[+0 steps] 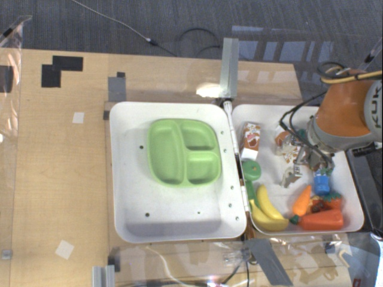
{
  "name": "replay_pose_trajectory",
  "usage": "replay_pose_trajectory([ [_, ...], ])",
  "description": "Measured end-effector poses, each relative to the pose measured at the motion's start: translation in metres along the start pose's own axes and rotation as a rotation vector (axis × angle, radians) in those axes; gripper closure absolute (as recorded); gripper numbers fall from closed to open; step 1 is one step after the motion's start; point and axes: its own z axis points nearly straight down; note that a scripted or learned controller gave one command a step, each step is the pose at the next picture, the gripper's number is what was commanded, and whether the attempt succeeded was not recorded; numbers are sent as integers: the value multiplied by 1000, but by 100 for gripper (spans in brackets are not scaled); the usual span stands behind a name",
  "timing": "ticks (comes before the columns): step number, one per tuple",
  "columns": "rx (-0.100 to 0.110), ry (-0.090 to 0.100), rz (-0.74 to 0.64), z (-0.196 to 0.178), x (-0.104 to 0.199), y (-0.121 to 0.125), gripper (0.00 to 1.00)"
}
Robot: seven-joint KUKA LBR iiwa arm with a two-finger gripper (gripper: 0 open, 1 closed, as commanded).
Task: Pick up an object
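The right bin [356,203] holds several objects: a brown and white carton [251,138], a green round piece [252,171], a yellow banana [267,210], an orange carrot [302,200], a red-orange piece [323,219], a small blue object [321,183] and a brownish crumpled item [283,140]. My gripper [292,176] hangs low over the middle of this bin, between the green piece and the blue object. It is open and I see nothing between its fingers. The arm's orange band [346,109] covers the bin's far right corner.
The left bin [128,178] carries a light green divided plate [182,152]. A metal divider rail [236,160] separates the two bins. Cables [293,121] loop beside the wrist above the right bin.
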Motion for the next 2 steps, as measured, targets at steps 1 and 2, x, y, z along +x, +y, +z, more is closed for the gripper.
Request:
replay_pose_trajectory([
  [1, 0, -3, 164, -2, 56, 0, 0],
  [2, 0, 12, 194, 4, -76, 30, 0],
])
